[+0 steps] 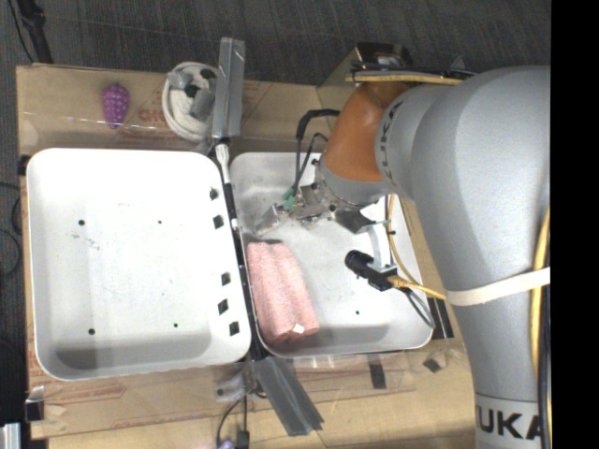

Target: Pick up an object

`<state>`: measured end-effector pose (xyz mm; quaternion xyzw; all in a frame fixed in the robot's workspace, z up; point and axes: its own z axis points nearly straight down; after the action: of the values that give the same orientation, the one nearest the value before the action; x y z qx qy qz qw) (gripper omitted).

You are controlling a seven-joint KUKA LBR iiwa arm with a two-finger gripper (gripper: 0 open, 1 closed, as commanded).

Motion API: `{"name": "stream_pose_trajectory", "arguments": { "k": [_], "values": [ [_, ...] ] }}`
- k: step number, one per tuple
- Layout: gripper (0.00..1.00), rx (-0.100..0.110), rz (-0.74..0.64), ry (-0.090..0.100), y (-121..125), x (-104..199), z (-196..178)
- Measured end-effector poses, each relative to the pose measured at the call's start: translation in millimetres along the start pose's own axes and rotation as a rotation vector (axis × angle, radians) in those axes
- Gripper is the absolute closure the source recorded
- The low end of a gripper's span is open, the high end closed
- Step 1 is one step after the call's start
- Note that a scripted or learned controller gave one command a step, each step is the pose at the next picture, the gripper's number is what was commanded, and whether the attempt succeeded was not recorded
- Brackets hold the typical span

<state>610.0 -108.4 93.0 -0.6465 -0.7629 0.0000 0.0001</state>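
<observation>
A pink, speckled, oblong block (pixel 280 291) lies in the right bin (pixel 402 330), against its left wall and reaching toward the front. My gripper (pixel 285 208) is low in the same bin's back left part, just behind the block's far end. It does not appear to be touching the block. The grey arm with its orange band (pixel 360 138) covers the bin's right side.
The left bin (pixel 122 251) lies beside the right one, with a grey divider bar (pixel 227 92) running between them. A purple grape-like object (pixel 115 104) and a white coil (pixel 190 99) sit on the bench behind the left bin. A black cable connector (pixel 370 269) hangs over the right bin.
</observation>
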Motion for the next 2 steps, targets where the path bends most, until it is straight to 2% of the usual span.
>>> {"name": "stream_pose_trajectory", "arguments": {
  "k": [1, 2],
  "values": [
    [0.0, 0.004, -0.161, 0.002, -39.1, 12.8, 1.8],
    [0.0, 0.001, -0.261, 0.0, -39.7, -3.9, -80.2]
  ]
}}
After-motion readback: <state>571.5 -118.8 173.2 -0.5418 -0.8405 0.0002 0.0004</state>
